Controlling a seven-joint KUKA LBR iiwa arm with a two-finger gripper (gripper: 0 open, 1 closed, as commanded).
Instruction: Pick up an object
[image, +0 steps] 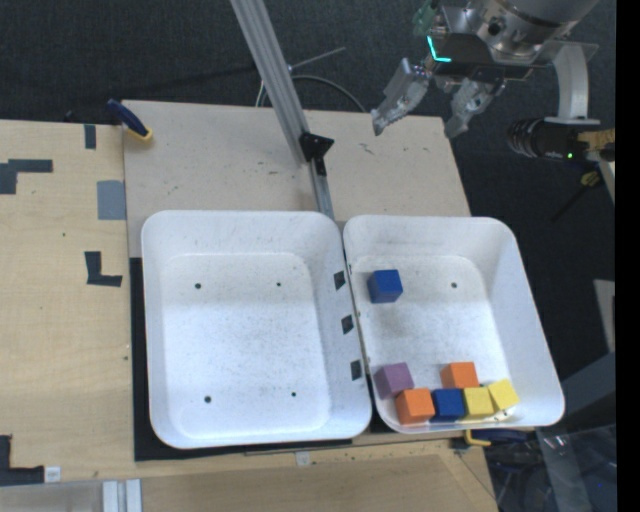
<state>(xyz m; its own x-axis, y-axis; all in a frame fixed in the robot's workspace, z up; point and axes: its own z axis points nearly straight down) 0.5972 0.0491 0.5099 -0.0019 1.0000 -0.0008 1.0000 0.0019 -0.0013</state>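
Observation:
My gripper (428, 108) hangs high above the bench, beyond the far rim of the right bin (520, 260). Its two fingers are spread wide apart with nothing between them. In the right bin a blue cube (385, 285) lies alone near the left wall. Along the near wall sit a purple cube (394, 378), an orange cube (414, 404), a second blue cube (449, 403), another orange cube (459, 375) and two yellow cubes (479, 401), (503, 393), packed close together.
The left bin (160, 240) adjoins the right one. A slanted metal post (285, 90) rises from behind the bins' shared wall. A blue and yellow clamp (130, 118) lies at the bench's far left.

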